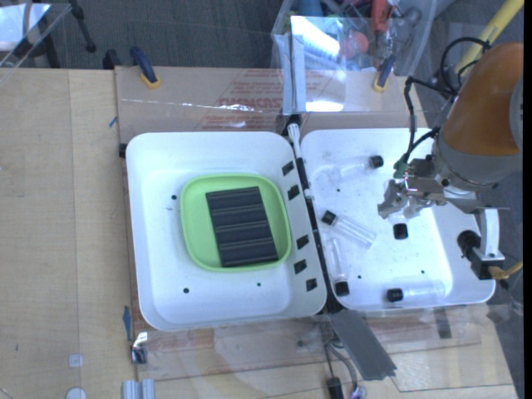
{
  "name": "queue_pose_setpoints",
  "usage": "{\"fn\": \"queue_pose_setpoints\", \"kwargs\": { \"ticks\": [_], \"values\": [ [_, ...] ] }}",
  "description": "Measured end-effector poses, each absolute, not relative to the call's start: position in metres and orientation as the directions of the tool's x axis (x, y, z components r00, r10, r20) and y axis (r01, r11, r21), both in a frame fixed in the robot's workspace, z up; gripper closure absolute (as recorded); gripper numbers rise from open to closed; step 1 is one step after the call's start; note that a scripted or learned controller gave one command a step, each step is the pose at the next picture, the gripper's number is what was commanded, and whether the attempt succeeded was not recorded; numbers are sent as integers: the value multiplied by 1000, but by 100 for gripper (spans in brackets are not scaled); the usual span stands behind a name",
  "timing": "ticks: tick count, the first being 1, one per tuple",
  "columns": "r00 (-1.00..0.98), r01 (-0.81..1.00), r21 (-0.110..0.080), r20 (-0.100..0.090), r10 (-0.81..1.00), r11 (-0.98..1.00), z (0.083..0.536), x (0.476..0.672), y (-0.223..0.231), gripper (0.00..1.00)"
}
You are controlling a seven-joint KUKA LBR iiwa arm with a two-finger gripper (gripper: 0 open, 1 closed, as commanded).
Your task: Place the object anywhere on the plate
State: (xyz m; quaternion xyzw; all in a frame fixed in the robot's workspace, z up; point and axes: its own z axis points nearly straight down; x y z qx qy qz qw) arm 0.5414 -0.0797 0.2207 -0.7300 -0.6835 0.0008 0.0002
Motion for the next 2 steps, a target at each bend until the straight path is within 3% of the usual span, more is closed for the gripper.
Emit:
{"fn": "queue_pose_setpoints", "kwargs": {
  "ticks": [1,2],
  "values": [
    [66,998,-1,-1,998,-66,221,541,-80,0],
    [-74,997,3,-3,997,74,257,568,-143,0]
  ]
}}
